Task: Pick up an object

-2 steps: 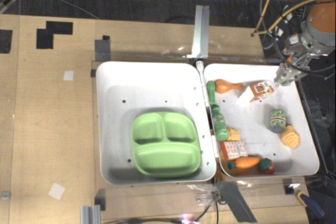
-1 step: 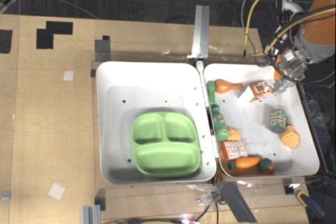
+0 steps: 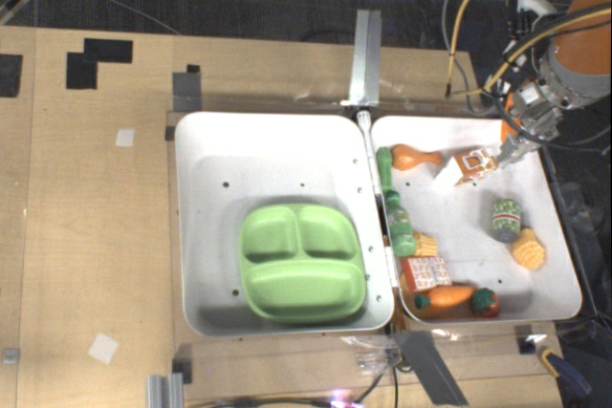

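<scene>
The small orange-and-white carton-like toy (image 3: 474,165) lies in the right white bin (image 3: 566,274), near its back wall, w/ one end pointing up-right toward the gripper (image 3: 516,145). It's the obj closest to the gripper, so prob the pick target. The gripper sits just beside or touching its upper-right end, at the bin's back right corner; can't tell whether it's wide, narrow or gripping, since it's small and blurred here. Nothing shows the toy held. The toy's long axis runs roughly lower-left to upper-right, in line w/ the gripper's approach, so a grasp likely needs a closing across the short side.

Just left of it: an orange pear-shaped toy (image 3: 413,157), then a green pod-like strip (image 3: 390,198) along the divider. Further forward: a green-topped can-like toy (image 3: 505,217), a yellow corn-like piece (image 3: 528,252), a red-white box (image 3: 425,273), an orange carrot toy (image 3: 448,298). Left bin (image 3: 206,158) carries a green divided plastic tray (image 3: 301,260). Both bins sit on the wooden surface (image 3: 86,234).
</scene>
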### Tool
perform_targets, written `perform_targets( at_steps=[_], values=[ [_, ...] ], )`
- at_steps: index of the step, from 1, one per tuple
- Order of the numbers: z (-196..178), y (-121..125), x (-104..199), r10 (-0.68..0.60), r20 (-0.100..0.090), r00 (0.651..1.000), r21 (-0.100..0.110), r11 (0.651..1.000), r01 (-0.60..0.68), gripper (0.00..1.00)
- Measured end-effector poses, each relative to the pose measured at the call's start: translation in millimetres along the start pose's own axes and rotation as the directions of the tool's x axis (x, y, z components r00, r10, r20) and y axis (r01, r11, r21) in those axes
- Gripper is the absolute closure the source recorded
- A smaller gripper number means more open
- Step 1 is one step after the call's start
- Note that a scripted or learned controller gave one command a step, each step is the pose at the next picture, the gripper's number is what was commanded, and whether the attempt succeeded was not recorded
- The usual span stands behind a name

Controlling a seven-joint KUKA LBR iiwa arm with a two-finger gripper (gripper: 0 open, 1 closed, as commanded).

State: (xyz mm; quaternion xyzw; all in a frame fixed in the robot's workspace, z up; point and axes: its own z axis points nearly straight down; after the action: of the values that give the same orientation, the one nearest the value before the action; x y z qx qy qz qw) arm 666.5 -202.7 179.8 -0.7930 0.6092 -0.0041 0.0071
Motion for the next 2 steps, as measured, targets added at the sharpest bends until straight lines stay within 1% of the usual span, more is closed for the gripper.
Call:
perform_targets(
  at_steps=[1, 2],
  values=[
    [-1.9, -5.6, -6.8, -0.231, 0.001, 0.973, -0.009, 0.973, 0.231, 1.0],
    [-14.7, -8.2, -7.5, -0.227, 0.001, 0.974, -0.001, 0.974, 0.227, 1.0]
  ],
)
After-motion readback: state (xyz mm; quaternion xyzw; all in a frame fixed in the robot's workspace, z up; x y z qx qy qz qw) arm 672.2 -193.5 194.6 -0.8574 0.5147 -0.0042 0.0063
